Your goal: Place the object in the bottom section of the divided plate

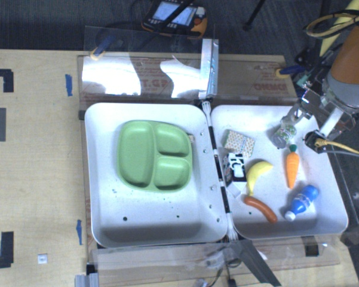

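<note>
A green divided plate (154,155) lies in the left bin (104,196), with one long section on its left and two smaller ones on its right; nothing rests in it. My gripper (285,133) hangs over the upper right part of the right bin (325,223), just above the leafy top of an orange carrot (292,167). Nothing can be seen held in it. Also lying in the right bin are a yellow banana (258,173), a reddish sausage (261,208) and a blue bottle (303,201).
A patterned square pad (238,142) and a black-and-white item (236,166) lie near the right bin's left wall. A clear upright panel (209,67) stands behind the bins. Cables (334,145) trail from the wrist at the right.
</note>
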`<act>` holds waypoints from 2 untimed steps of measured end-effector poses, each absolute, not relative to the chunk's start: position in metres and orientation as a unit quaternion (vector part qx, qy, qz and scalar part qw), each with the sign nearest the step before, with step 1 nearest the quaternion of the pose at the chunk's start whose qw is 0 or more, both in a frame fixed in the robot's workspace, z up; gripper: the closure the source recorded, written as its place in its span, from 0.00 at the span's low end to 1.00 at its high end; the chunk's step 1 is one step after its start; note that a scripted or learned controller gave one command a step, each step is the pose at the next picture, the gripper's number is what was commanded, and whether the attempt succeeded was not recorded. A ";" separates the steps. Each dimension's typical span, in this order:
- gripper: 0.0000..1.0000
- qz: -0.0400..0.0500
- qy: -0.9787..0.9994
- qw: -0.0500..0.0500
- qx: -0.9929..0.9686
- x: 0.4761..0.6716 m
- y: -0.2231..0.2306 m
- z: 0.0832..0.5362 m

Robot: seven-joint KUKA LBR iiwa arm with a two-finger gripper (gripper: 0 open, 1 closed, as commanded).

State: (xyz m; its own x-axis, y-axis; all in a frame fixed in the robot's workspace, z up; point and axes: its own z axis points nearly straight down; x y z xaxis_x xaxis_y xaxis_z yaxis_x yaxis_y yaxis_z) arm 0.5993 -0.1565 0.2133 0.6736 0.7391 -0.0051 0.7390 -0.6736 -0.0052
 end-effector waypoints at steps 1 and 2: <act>0.00 0.004 -0.286 0.001 -0.958 0.576 -0.078 0.256; 0.00 0.004 -0.112 0.000 -0.994 0.558 -0.036 0.269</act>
